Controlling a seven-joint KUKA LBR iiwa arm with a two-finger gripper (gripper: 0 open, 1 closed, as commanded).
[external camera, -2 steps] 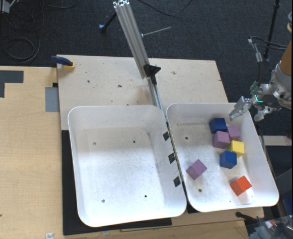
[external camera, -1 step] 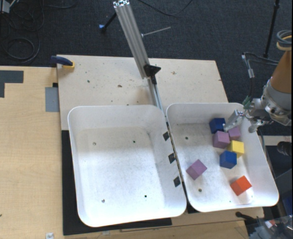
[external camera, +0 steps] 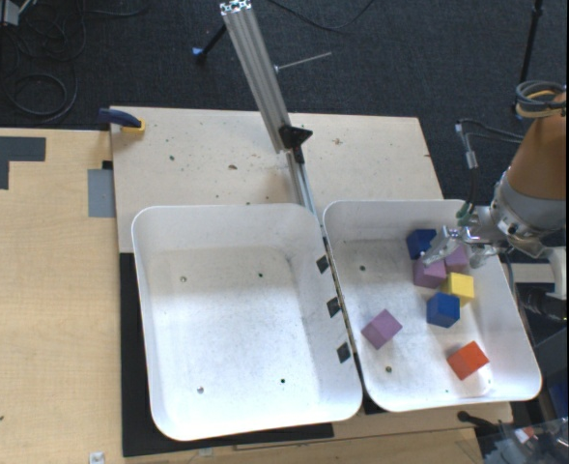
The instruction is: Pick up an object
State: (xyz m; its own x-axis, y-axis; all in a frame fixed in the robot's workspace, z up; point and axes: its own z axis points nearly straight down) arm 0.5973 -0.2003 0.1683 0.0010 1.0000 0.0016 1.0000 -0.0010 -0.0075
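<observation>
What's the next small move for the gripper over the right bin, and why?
Probably a short descent straight down onto the purple cube. The gripper sits low in the right bin, right at that cube's upper edge, with a blue cube and a yellow cube crowded close, so sideways travel risks knocking them.

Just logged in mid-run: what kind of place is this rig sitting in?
Probably a robotics lab test cell: two white bins on a plywood bench, foam blocks for grasping, loose cables on dark carpet.
</observation>
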